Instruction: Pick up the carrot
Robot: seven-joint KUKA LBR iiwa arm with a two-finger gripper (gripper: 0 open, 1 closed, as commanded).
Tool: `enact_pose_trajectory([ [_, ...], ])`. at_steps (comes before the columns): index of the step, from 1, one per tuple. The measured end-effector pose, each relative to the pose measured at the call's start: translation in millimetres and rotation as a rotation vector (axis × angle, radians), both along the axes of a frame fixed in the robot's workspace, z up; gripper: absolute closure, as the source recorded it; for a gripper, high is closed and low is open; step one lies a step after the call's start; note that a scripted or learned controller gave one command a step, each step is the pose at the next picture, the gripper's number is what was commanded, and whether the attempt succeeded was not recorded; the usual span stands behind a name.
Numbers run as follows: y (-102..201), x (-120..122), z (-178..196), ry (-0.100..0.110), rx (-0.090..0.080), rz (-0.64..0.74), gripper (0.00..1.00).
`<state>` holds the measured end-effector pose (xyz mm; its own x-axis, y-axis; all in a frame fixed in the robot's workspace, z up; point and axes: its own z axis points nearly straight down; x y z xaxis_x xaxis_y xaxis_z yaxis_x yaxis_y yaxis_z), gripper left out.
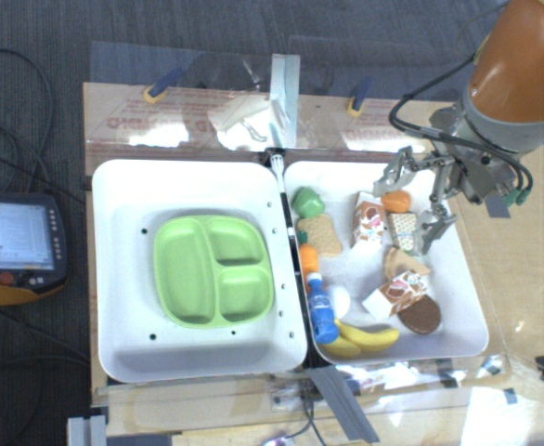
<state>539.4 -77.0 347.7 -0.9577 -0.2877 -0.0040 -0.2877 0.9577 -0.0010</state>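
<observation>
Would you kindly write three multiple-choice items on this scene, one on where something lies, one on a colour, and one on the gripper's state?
1. Where does the green tray lie?
A. in the left bin
B. in the right bin
C. on the floor

2. What colour is the bottle beside the banana?
A. red
B. blue
C. black

3. How does the gripper stand?
A. shut on the banana
B. resting in the left bin
C. fingers spread, over the right bin

Key: 1 A, the tray sits inside the left bin. 2 B, its body is blue. 3 C, the fingers stand apart with nothing between them, near a small orange item.
</observation>
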Motion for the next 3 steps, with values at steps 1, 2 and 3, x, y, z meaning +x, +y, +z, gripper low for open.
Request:
enact_pose_trajectory([
  [1,55,-28,-94,0.009,0.001,0.152,0.0],
  [2,75,-34,-167,0.011,0.002,0.072,0.0],
  [3,25,11,-164,0.002,0.0,-0.218,0.0],
])
